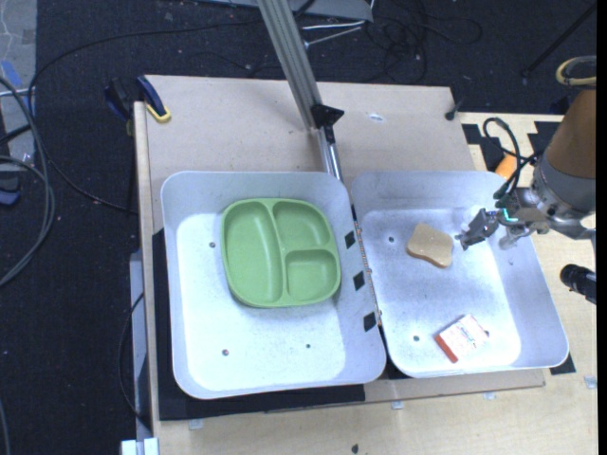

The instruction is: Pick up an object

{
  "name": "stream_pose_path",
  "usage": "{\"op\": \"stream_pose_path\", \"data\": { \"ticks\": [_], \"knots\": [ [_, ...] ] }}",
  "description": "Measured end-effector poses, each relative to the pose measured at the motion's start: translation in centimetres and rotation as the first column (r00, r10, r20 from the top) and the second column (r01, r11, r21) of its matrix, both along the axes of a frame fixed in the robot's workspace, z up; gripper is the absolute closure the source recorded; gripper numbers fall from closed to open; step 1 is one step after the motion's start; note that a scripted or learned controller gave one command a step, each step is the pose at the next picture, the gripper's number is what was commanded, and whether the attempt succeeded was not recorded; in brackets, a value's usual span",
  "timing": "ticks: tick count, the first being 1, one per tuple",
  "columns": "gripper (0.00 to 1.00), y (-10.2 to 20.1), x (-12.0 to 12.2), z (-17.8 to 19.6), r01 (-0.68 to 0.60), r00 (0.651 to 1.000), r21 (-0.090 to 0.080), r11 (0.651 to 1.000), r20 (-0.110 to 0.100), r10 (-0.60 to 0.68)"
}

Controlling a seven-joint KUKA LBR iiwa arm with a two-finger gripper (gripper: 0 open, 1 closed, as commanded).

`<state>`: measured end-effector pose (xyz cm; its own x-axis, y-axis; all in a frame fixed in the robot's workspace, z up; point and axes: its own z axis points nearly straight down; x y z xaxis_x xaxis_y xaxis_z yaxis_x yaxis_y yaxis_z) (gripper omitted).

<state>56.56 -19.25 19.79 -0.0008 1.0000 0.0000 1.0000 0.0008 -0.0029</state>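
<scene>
Sponge [431, 245] lies in the right bin [531, 292]; the tool [481, 229] hangs just beside it, fingers spread, grasping nothing.

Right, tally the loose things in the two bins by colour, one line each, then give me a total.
Green: 1, the divided plate in the left bin
Tan: 1, the sponge-like piece in the right bin
Red and white: 1, the small packet in the right bin
Total: 3
</scene>
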Motion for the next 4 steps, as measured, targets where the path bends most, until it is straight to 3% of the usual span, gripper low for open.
{"op": "stream_pose_path", "data": {
  "ticks": [1,3,4],
  "knots": [
    [0.0,0.0,0.1,0.1,-0.001,1.0,-0.001,1.0,0.003,0.001],
    [0.0,0.3,1.0,-9.9,-0.002,1.0,0.001,1.0,-0.001,0.002],
    [0.0,0.3,1.0,-10.5,0.0,1.0,-0.001,1.0,0.003,0.0]
  ]
}}
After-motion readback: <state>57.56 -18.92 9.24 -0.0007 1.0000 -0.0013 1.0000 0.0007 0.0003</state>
